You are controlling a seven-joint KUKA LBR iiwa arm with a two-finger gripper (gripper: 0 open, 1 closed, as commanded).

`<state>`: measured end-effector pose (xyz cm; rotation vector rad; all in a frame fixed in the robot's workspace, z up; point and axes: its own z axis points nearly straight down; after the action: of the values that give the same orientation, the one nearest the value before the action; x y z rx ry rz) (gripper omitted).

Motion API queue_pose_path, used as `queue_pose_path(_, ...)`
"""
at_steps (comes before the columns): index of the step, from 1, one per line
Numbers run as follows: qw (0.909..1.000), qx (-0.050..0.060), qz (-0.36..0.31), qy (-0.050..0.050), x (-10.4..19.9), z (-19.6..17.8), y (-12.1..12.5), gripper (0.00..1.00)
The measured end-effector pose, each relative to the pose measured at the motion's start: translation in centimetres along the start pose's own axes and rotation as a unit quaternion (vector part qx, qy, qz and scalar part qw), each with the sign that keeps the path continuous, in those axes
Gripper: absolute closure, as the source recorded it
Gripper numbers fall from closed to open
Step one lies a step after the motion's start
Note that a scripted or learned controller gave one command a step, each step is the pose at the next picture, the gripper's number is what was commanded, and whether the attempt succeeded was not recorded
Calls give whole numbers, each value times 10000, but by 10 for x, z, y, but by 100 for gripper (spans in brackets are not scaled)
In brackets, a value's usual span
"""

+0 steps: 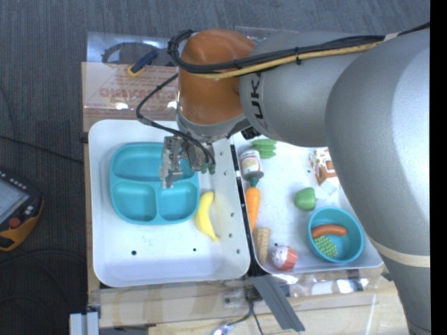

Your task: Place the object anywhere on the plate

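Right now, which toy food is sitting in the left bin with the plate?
The yellow banana. It lies just right of the blue divided plate in the left bin; the carrot, green pear and other foods are in the right bin.

You see the arm cut off by the right and top edges, and it hides the right bin's far right corner. The gripper covers the plate's far right corner; its fingers blur together. The green thing at the right bin's far edge is half hidden under the arm.
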<state>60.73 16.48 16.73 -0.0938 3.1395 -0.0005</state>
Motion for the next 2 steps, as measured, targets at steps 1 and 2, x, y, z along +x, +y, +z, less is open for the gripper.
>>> queue_pose_path(1, 9983, -6, -584, -18, -59, -12, 43, 100)
queue_pose_path(2, 9904, -4, -1382, -2, 3, 13, -5, 100)
